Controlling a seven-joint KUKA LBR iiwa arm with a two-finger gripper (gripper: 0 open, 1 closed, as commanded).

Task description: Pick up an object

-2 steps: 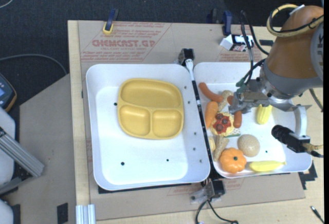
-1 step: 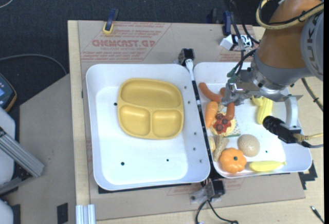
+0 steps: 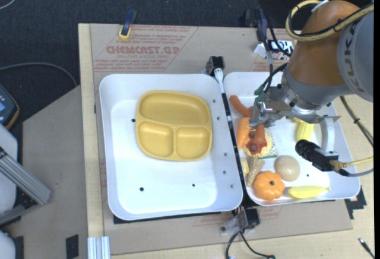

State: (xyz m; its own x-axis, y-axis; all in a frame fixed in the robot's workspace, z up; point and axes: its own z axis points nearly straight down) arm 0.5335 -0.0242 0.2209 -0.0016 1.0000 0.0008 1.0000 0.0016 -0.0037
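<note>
Hand hangs low in the right bin, right over a small red toy by the left wall; whether it grips, I cannot tell. Likely light, hard, slippery plastic: pinch its narrow middle.

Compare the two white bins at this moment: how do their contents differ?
The left bin holds one thing, a yellow divided tray lying flat; the right bin holds many small toy foods, among them an orange pumpkin and a banana. The gripper reaches into the right bin, not the left bin. Both are shallow, white and side by side.
</note>
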